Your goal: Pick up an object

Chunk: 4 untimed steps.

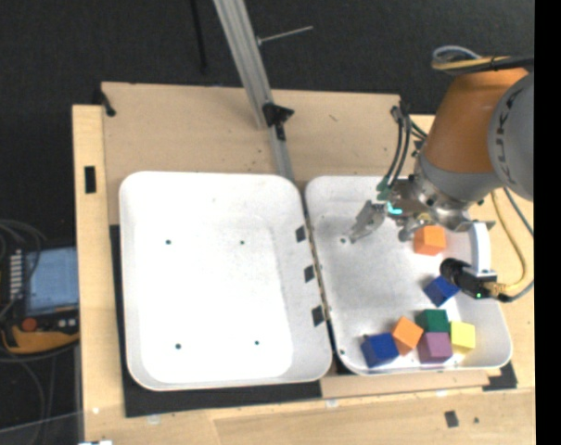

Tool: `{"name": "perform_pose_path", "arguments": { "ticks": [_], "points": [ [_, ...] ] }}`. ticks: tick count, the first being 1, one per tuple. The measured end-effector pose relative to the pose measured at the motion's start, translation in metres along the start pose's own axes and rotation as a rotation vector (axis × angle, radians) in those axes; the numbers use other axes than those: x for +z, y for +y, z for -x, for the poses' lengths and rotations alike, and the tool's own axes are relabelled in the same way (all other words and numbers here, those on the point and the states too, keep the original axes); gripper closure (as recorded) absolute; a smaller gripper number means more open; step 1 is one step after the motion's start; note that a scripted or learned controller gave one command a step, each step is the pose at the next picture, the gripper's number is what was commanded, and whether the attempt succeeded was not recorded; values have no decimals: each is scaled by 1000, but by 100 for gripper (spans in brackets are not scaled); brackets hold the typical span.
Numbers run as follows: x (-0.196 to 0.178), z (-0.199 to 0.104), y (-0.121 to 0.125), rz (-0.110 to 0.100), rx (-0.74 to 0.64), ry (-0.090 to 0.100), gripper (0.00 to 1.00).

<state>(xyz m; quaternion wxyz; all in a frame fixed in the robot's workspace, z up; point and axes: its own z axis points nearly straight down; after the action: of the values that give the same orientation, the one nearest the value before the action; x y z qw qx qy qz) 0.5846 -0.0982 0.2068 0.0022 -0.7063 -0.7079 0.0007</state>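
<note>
Looking down, we see two shallow white plastic bins with rounded corners, the left bin (206, 276) and the right bin (354, 276), on a bare wooden bench (215, 119). Seven small matte blocks sit in the right bin: an orange block (430, 239) just beside the gripper (365, 222), a blue one (440, 290) tilted cornerwise, and a tight cluster near the front edge of blue (380, 349), orange (408, 334), green (436, 321), purple (435, 347) and yellow (463, 336). We see the metal fingers (363, 217) spread apart, with nothing between them.
</note>
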Motion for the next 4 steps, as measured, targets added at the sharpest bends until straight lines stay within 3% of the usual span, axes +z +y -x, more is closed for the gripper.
{"name": "perform_pose_path", "arguments": {
  "ticks": [1, 2, 3, 4],
  "points": [
    [-2, 0, 1, 5, 2, -1, 0],
    [60, 4, -3, -2, 5, -4, 0],
    [111, 6, -2, 5, 6, -5, 0],
    [98, 5, -1, 11, 14, -2, 100]
  ]
}}
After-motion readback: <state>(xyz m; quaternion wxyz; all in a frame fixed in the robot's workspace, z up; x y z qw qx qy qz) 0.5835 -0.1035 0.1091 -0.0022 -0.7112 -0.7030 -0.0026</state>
